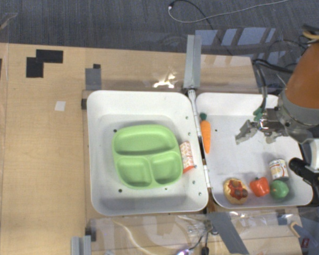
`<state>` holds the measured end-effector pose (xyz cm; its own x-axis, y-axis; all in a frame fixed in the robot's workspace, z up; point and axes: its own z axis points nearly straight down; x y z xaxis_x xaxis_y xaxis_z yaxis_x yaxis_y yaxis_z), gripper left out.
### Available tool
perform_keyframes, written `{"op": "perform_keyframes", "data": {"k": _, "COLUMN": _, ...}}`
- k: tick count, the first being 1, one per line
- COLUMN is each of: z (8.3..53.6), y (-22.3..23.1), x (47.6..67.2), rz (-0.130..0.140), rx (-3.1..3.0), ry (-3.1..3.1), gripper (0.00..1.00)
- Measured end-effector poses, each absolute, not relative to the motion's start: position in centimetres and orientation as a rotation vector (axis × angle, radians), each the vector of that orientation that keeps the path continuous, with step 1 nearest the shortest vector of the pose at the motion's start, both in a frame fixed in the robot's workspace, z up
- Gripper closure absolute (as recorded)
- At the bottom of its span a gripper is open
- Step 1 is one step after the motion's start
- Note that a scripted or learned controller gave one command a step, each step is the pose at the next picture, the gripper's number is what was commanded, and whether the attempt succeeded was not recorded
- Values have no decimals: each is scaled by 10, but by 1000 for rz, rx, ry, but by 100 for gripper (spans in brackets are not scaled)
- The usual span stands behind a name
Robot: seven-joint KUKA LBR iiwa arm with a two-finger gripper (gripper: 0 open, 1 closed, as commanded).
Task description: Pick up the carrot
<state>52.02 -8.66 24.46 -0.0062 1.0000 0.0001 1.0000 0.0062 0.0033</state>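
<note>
The carrot [205,135], orange with a small green top, lies along the left wall of the right bin [228,158], its top pointing to the far side. My gripper [246,132] hangs over the middle of the right bin, a short way right of the carrot and apart from it. Its fingers [241,136] look spread and hold nothing. The grey arm with its orange band [310,78] comes in from the right.
The left bin [95,142] holds a green divided plate [147,155] and a small packet [186,155] at its right wall. Along the right bin's near edge lie a pizza slice [236,190], a red pepper [260,186], a green ball [279,190] and a small can [277,170].
</note>
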Motion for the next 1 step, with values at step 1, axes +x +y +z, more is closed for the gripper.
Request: {"op": "perform_keyframes", "data": {"k": 1, "z": 207, "y": -3, "x": 526, "rz": 3, "rx": 1935, "ry": 2474, "gripper": 0}}
